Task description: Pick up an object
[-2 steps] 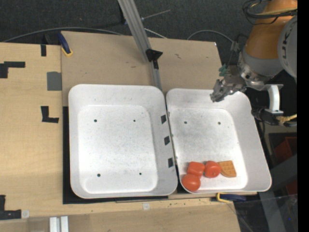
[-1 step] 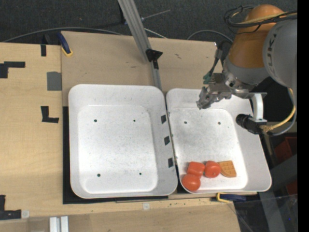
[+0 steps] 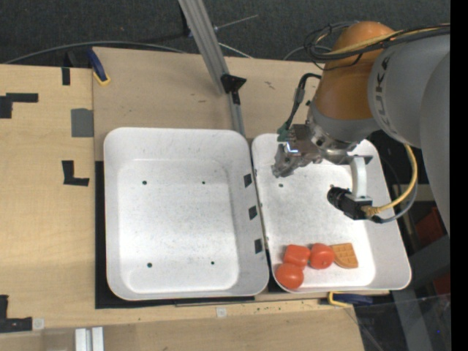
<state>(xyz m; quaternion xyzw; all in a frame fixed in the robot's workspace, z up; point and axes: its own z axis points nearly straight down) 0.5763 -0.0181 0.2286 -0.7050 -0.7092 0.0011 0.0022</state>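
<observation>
Three red tomatoes (image 3: pixel 300 263) and a tan cracker (image 3: pixel 345 255) clustered at right bin's (image 3: pixel 387 265) near edge

My work surface (image 3: pixel 161 97) is pale wood with black tape marks (image 3: pixel 69 172) along its left side. A grey metal pole (image 3: pixel 208 39) slants across its far edge. Beyond it lies dark carpeted floor (image 3: pixel 110 9) crossed by thin cables.

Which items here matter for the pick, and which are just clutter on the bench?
Part of the job:
- end effector, over the right bin's far end
- three red pieces at the right bin's near edge
- orange waffle-like piece beside them
- right bin

Just lying about:
- left bin
- black tape marks on the bench
- metal pole
</observation>
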